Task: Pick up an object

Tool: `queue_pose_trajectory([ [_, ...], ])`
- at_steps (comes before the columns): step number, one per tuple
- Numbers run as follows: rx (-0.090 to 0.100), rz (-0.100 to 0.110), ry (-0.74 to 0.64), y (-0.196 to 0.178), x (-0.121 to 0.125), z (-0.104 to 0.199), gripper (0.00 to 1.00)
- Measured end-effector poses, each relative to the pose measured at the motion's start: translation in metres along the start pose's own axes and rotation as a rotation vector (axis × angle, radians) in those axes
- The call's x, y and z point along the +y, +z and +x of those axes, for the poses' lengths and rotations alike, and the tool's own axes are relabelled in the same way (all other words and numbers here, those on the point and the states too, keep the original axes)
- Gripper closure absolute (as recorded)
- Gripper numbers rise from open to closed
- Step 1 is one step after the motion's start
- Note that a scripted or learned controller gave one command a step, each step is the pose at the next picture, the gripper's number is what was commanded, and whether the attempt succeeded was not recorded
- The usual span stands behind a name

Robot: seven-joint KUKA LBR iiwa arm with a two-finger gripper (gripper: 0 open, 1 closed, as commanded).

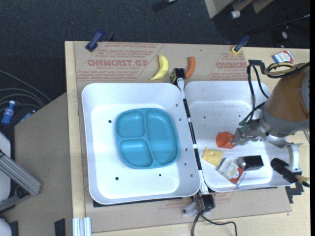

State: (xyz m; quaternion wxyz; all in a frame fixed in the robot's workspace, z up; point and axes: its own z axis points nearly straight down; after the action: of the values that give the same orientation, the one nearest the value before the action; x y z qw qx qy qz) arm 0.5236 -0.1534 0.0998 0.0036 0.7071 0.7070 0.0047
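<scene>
left bin (98, 132): glossy white; holds smooth blue three-compartment plate (146, 137)
right bin (211, 102): orange-red chunk (225, 140), yellow wedge (213, 156), printed packet (229, 169), black block (252, 162)
gripper (241, 135): just right of orange-red chunk; finger state can't tell

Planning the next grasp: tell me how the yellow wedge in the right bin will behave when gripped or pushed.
The yellow wedge looks like a small toy cheese slice lying flat, so it probably won't roll or tip. It appears solid and likely light, so a push would probably slide it on the smooth white bin. It lies close to the small packet, which may get nudged along.
</scene>
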Motion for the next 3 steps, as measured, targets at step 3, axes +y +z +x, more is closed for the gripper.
queue_pose_trajectory([
  [3,-0.001,0.013,-0.002,0.016,0.104,0.050,0.00],
])
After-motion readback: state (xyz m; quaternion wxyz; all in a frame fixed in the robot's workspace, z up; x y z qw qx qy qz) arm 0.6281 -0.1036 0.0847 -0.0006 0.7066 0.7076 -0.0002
